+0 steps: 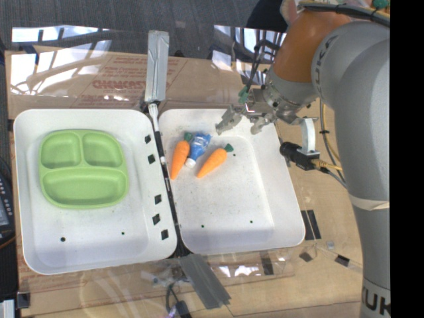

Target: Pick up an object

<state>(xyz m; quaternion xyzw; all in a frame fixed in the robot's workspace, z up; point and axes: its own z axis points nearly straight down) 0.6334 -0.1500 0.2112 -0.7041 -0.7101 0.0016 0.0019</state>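
Note:
In the right bin [265,204], two orange toy carrots lie near the far left part: one [179,158] close to the divider, the other [213,162] to its right with a green top. A small blue and white tube [198,147] rests between them. My gripper [244,124] hovers over the bin's far edge, just up and right of the right carrot. It is open, its fingers [227,120] spread wide with nothing between them.
A green divided plate [83,167] lies in the left bin [86,244]. A ridge with black clips [161,177] separates the bins. Cardboard [106,78] lies behind them.

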